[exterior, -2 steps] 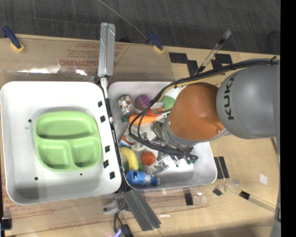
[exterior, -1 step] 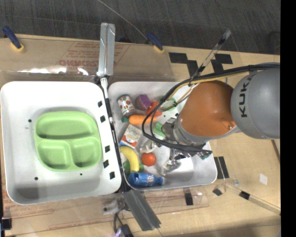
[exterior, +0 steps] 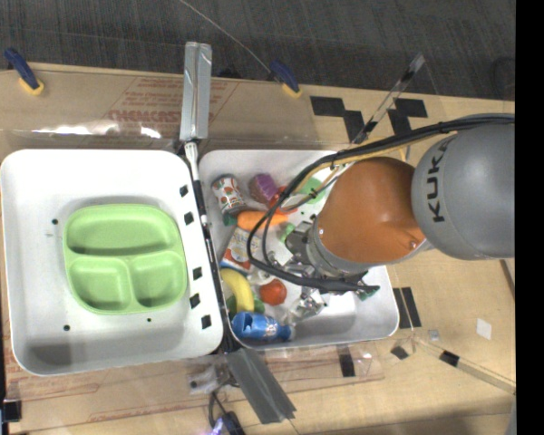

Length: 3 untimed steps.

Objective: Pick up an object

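Camera view, left to right: the left bin (exterior: 18, 243) holds a green sectioned tray (exterior: 124, 257). The right bin (exterior: 381, 311), at frame centre, holds the clutter: small can (exterior: 227, 191), purple piece (exterior: 264, 187), orange piece (exterior: 251, 220), yellow banana (exterior: 237, 290), red ball (exterior: 273, 291), blue object (exterior: 257, 327) at the lower edge. The arm's orange band (exterior: 372, 211) hangs over this bin; the gripper (exterior: 301, 288) is probably just beside the red ball, finger state unreadable under cables.
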Each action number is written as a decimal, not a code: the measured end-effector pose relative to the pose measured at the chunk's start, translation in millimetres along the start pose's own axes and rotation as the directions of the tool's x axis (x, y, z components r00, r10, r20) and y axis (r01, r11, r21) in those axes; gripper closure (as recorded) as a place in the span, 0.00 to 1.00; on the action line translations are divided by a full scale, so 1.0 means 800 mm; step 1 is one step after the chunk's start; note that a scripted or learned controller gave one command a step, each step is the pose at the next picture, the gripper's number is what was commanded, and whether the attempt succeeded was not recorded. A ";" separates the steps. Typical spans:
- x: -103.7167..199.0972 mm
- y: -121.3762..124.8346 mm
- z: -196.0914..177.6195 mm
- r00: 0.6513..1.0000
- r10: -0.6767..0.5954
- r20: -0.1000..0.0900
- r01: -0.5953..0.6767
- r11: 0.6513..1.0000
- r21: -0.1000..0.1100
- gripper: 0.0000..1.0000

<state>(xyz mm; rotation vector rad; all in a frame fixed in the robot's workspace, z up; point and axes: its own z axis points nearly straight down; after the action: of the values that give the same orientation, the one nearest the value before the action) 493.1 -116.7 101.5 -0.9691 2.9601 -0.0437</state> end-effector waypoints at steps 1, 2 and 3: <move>-0.010 -0.014 0.001 0.973 -0.231 0.000 0.231 0.973 -0.003 0.00; -0.098 -0.070 0.007 0.928 -0.372 -0.006 0.372 0.928 -0.020 0.00; -0.079 -0.082 0.013 0.919 -0.394 0.001 0.394 0.918 -0.034 0.00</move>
<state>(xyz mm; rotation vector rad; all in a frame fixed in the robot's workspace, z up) 582.8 -132.5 94.1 -1.5563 2.7242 -0.0042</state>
